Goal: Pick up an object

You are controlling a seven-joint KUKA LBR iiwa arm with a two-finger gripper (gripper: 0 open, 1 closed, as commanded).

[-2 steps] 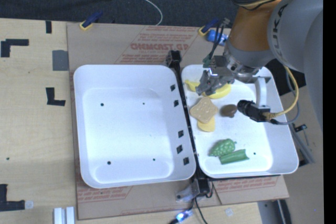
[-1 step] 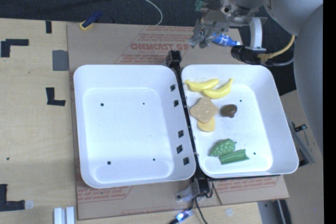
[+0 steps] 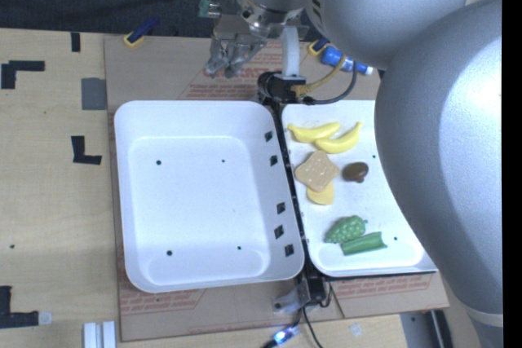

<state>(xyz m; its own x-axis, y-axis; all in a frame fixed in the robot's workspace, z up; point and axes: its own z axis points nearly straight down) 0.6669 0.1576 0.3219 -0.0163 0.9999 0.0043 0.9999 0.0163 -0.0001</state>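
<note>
Holding bananas (image 3: 325,134), bread slice (image 3: 316,170), greens (image 3: 354,233): right bin (image 3: 408,261). Jaws' state unclear.

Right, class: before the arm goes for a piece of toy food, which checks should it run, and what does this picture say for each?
1. Targets in the right bin: ok. Two bananas, cracker, brown piece, grapes, green pod.
2. Gripper above a target: not ok, it sits beyond the bins over the cardboard.
3. Gripper carrying anything: cannot tell, too blurred.
4. Isolated pick: ok, the brown piece lies apart.
5. Whole right bin visible: not ok, the arm covers its right side.
</note>
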